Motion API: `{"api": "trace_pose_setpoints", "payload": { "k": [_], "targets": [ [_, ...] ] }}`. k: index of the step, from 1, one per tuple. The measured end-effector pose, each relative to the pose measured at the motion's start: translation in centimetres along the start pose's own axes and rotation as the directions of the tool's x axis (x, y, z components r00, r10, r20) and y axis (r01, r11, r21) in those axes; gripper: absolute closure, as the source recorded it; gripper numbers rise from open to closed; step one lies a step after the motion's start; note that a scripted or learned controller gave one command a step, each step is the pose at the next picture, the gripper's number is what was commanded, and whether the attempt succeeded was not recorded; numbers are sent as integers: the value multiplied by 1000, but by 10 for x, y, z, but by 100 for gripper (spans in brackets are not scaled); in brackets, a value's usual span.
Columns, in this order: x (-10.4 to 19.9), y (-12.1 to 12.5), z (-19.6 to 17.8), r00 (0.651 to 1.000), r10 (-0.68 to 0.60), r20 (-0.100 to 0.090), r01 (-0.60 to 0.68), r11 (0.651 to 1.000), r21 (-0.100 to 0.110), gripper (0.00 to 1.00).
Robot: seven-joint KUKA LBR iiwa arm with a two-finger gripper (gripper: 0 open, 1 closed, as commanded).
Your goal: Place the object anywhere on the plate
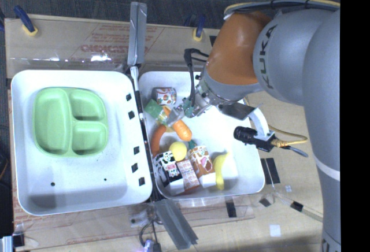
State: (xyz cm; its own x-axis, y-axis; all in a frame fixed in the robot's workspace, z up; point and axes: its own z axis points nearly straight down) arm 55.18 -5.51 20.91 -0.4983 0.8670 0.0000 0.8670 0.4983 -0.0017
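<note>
You are looking at the two-finger gripper (pixel 188 107) hanging low in the right white plastic bin (pixel 248 178), toward its ten o'clock corner; whether it is spread or pinching, I cannot tell. The small orange toy carrot (pixel 182 129) is lying just at the gripper's five o'clock, near a yellow lemon-shaped toy (pixel 178 150). The green three-compartment plastic plate (pixel 70 121) is sitting in the left white bin (pixel 81 190), at nine o'clock.
</note>
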Motion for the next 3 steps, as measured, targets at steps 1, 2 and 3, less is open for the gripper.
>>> {"api": "trace_pose_setpoints", "payload": {
  "k": [1, 2, 3],
  "targets": [
    [28, 60, 9, 933, -361, 0, 361, 933, 0, 100],
    [10, 32, -20, 990, -140, 0, 140, 990, 0, 100],
    [12, 2, 19, 987, 160, -2, -160, 987, 5, 100]
  ]
}}
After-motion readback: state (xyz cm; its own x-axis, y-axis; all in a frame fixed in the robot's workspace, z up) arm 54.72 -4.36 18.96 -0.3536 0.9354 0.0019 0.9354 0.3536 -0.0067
